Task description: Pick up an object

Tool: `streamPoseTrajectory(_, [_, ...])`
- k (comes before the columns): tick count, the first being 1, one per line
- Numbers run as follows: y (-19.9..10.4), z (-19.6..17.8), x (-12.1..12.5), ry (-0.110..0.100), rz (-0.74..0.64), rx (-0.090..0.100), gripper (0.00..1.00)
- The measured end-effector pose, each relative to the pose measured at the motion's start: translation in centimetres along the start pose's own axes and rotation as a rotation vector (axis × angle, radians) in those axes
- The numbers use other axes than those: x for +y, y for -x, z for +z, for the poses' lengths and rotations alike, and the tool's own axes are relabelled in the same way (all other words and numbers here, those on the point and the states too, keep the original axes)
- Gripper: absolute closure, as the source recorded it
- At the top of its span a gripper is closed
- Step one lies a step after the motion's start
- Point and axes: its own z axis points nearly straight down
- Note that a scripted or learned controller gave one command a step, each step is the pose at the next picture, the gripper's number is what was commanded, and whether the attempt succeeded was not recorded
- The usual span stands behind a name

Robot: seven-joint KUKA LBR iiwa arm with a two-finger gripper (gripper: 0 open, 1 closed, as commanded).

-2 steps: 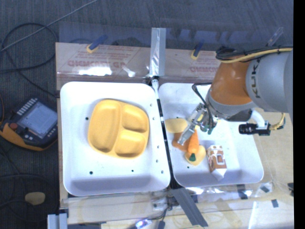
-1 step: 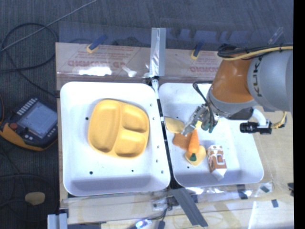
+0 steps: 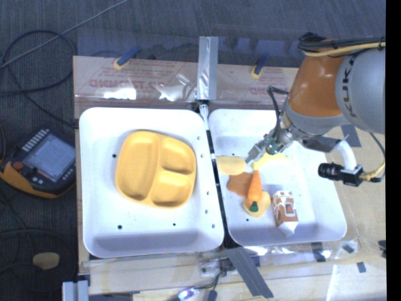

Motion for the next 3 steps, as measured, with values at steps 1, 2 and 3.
streamPoseTrajectory(1, [2.5,8.8,-2.2,0.012,-0.846,-0.015,1.00])
streamPoseTrajectory(2, [2.6,8.9,-2.2,0.014,-0.845,-0.021,0.00])
streamPoseTrajectory(3, [7.1,9.1,1.1,0.012,-0.562,-0.012,0.00])
